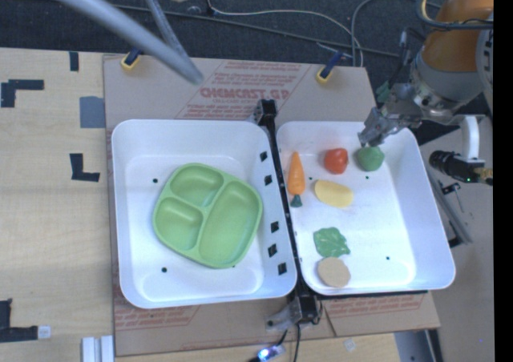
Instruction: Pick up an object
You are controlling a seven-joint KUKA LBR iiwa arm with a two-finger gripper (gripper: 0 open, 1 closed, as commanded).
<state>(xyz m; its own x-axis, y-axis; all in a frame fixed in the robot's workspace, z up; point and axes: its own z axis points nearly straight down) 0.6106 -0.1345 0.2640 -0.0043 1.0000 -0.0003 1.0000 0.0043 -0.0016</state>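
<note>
Grey gripper (373, 138) sits at upper right of right bin (417, 216), tip just above a green ball (370, 158); finger state: cannot tell, tip too dark and small to read. Nothing seen held. Arm (449, 48) goes up and right from it, grey w/ orange band.

Right bin contents, nearest gripper first:
- green ball, touching or just under gripper tip, near bin's back wall.
- red tomato (336, 160), just left of ball, apart from it.
- yellow lemon-shaped piece (333, 193), below tomato, lying flat.
- orange carrot (296, 174), at left wall, lengthwise, green stub at lower end.
- green leafy piece (330, 241), lower middle.
- tan round piece (333, 272), just below leafy piece, near front wall.

Left bin (136, 192): green divided tray (208, 214), three compartments, lying tilted in plan, roughly centred.

Black divider strip (276, 192) runs btwn the two bins. Both bins rest on a cardboard sheet (240, 88) w/ red print, on a wooden bench (48, 192). Grey pole (104, 8) crosses upper left, blurred. Cables (321, 20) lie on dark floor behind.
</note>
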